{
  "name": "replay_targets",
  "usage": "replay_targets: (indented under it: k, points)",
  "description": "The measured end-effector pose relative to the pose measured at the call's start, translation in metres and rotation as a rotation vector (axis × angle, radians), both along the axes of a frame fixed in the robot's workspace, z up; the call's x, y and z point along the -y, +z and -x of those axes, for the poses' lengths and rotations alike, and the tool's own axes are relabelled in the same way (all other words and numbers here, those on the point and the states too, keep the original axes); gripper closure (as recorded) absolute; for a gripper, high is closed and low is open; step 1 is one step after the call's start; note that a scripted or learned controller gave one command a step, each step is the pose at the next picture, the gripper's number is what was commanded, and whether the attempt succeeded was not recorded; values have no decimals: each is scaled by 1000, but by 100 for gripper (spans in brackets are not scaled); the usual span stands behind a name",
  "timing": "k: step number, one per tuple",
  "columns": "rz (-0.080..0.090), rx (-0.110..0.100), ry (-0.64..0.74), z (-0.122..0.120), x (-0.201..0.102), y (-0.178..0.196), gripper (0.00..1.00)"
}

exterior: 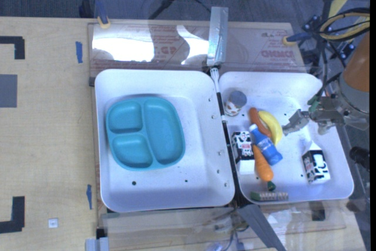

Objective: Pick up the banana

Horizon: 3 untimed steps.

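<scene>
The wooden bench [41,126] takes up most of the frame, with two white bins side by side on it. The left bin [202,103] sits in the middle of the frame and holds a blue divided plate [145,132], three compartments, lying flat toward that bin's left half. The right bin [294,84] fills the centre-right, and everything small is crowded into its left portion. The arm [358,70] comes in from the right edge, its orange band showing at the upper right, and the gripper [296,120] hangs over the right bin's middle, just right of the banana — nothing sits between its fingers, and whether they stand apart or together I cannot tell from here. The banana [270,125] lies in the right bin a little left of that bin's centre, curved and slanting from upper left to lower right, touching the blue bottle beside it. The orange carrot [264,166] runs long and narrow down the bin, from just above the banana toward the lower middle, passing under the bottle. The blue bottle [265,146] lies tilted across the carrot, white cap toward the upper left. A black-and-white carton [315,166] rests apart from the rest at the bin's lower right. Another black-and-white patterned thing [242,145] lies against the bin's left wall, and a small round grey-and-white object [235,100] sits above it, near the upper left corner of that bin.
</scene>
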State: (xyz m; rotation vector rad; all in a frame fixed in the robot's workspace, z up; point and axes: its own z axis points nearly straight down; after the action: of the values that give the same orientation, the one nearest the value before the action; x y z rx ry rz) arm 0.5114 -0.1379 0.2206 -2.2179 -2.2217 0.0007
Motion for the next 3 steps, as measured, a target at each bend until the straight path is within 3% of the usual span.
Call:
replay_targets:
  k: [1,2,3]
  points:
    - [1,3,-87,-64,-6,-119,0]
    - [1,3,-58,-50,36,-134,0]
    - [-9,7,-8,-90,63,-133,0]
